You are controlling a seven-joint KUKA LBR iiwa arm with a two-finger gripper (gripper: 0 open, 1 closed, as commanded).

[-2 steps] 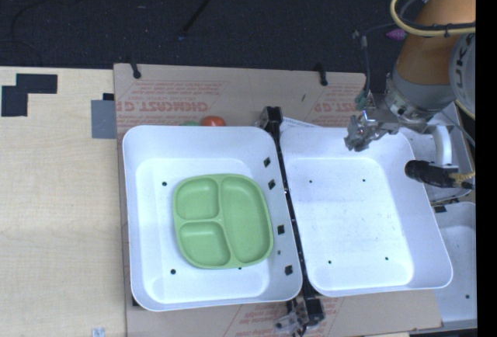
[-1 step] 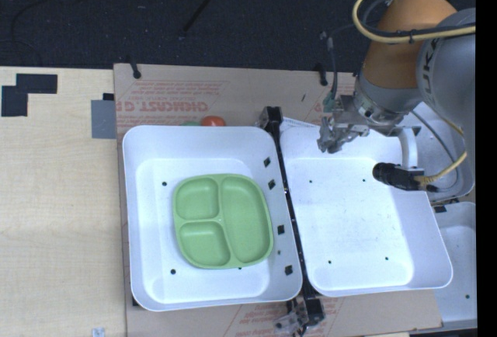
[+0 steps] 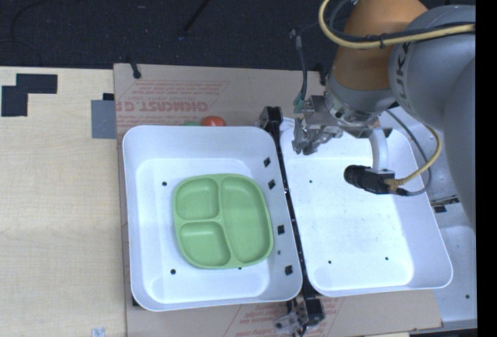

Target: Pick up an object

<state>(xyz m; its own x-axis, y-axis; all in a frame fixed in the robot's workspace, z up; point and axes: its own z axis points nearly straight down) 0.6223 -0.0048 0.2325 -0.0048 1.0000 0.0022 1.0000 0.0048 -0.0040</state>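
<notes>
A light green divided plate point(image 3: 223, 220) with three compartments lies flat in the middle of the left bin point(image 3: 147, 172). My gripper point(image 3: 305, 141) hangs over the far left corner of the right bin point(image 3: 365, 250), close to the divider between the bins. It is well apart from the plate, up and to the right of it. I see nothing held below the gripper.
A small red and green object point(image 3: 211, 122) lies on the cardboard just behind the left bin's far rim. A black stubby piece point(image 3: 368, 178) on a yellow cable hangs over the right bin. The grey arm point(image 3: 435, 79) covers that bin's far right.
</notes>
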